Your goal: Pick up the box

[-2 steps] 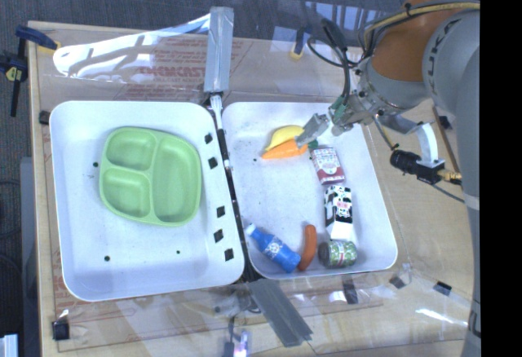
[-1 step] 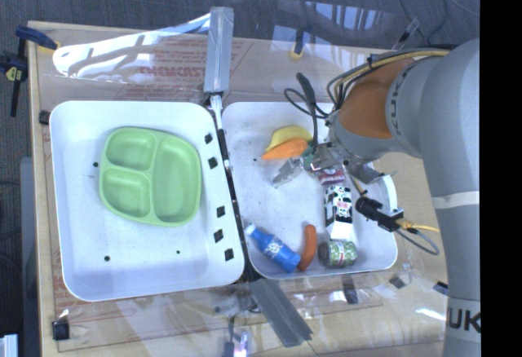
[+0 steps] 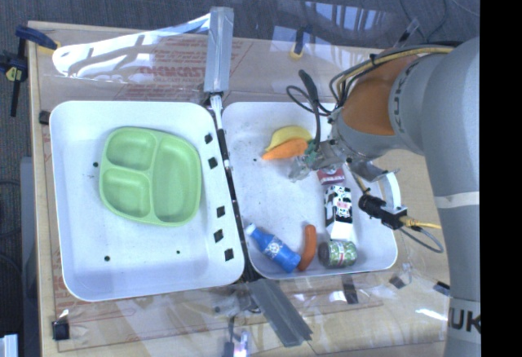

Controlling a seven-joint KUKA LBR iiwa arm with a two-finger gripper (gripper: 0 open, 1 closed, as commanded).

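Where the grey arm with its orange band (image 3: 408, 107) comes in from the right, we see it bending down over the right-hand shallow white bin (image 3: 261, 200), which sits on the pale, plastic-covered bench (image 3: 122, 58) touching the left-hand shallow white bin (image 3: 69, 209) along a dark seam. We find a light green, three-compartment plastic plate (image 3: 152, 176) lying flat in the left bin, near its middle. At the arm's end we make out the pincer (image 3: 314, 158) low over the upper middle of the right bin, but its tips are blurred against the clutter and we cannot tell whether they are spread or closed, nor whether anything is caught in them. Just to its right and below, we see the task's thing, a narrow white carton box with black cow patches and a red top (image 3: 338, 204), lying flat lengthwise along the bin's right side. Touching its lower end is a small green, patterned can (image 3: 338, 253) on its side. We see a blue plastic bottle (image 3: 272, 248) lying at a slant by the lower left wall, with an orange-red sausage-shaped toy (image 3: 308, 244) just beside it. Near the pincer, to its left, lie an orange toy carrot (image 3: 282, 151) and a yellow toy banana (image 3: 290, 135), touching each other.
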